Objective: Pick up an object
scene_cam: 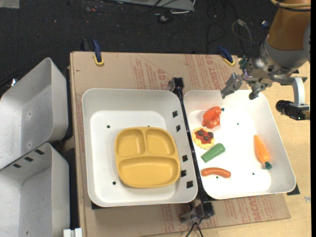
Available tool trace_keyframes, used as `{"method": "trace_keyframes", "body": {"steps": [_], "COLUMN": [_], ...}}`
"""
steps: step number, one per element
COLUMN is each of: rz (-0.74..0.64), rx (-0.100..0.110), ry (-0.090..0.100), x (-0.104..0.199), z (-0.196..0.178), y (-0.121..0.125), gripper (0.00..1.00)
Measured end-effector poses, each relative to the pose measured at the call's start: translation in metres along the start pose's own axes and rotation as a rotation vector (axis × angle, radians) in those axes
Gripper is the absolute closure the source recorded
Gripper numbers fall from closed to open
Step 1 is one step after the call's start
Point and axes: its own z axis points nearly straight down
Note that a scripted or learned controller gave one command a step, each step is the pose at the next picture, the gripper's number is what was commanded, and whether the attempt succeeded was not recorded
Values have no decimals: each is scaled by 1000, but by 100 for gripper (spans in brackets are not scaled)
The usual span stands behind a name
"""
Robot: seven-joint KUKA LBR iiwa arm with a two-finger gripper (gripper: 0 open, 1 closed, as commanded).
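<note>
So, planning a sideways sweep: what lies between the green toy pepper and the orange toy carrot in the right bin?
Camera view: only bare white bin floor between the green pepper and the orange carrot.

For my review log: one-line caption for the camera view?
Open tool above the right bin's far edge; toy carrot, sausage inside; yellow tray in left bin.
</note>
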Motion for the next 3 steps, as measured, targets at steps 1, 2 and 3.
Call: {"method": "trace_keyframes", "body": {"steps": [1, 2, 3], "rz": [-1, -1, -2], "rx": [-13, -12, -11], "ry": [-2, -1, -1], "x": [0, 3, 11], "z": [-8, 50, 107], "y": [1, 10, 8], "gripper": [0, 0, 0]}}
